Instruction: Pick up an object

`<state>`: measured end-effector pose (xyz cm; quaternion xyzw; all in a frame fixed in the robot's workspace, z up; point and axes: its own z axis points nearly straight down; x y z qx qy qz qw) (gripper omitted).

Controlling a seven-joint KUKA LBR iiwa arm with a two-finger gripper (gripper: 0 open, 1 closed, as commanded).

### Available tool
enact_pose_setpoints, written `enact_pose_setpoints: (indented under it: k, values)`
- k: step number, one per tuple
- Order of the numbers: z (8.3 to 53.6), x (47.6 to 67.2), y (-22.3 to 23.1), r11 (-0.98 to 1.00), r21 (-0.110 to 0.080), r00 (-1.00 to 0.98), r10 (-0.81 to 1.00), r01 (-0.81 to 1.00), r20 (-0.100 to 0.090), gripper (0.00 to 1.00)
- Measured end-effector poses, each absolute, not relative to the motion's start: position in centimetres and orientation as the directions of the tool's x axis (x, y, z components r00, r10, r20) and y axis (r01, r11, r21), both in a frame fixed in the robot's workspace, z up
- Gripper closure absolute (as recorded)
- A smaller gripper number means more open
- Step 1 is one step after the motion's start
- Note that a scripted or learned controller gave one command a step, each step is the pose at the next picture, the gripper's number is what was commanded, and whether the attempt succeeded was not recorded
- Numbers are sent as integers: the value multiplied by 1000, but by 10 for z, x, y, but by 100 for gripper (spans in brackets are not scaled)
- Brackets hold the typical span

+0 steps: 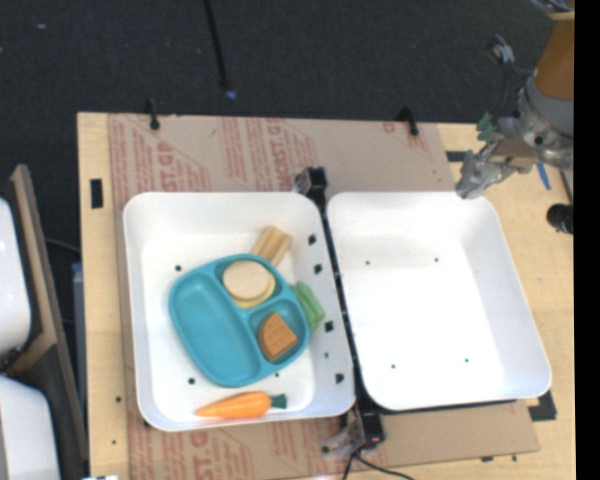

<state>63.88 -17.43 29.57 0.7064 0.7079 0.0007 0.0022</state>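
The left bin (140, 268) held several things: one blue tray (205, 333), one round biscuit (249, 281) in the tray's upper compartment, one brown waffle piece (278, 337) in its lower right compartment, one wooden block (272, 243) just above the tray, one green piece (310, 306) touching the tray's right edge, and one orange carrot (237, 405) lying below the tray near the bin's lower wall. The right bin (500, 298) stood beside it, in the middle right of the frame. The gripper (475, 178) was at the upper right, above the right bin's far corner, well apart from all these things. I cannot tell how its jaws stood. It held nothing visible.
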Motion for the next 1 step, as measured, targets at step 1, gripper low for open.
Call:
enact_pose_setpoints:
  k: [1]
  values:
    - [295,639,-174,2,3,-2,1000,1000,-3,0]
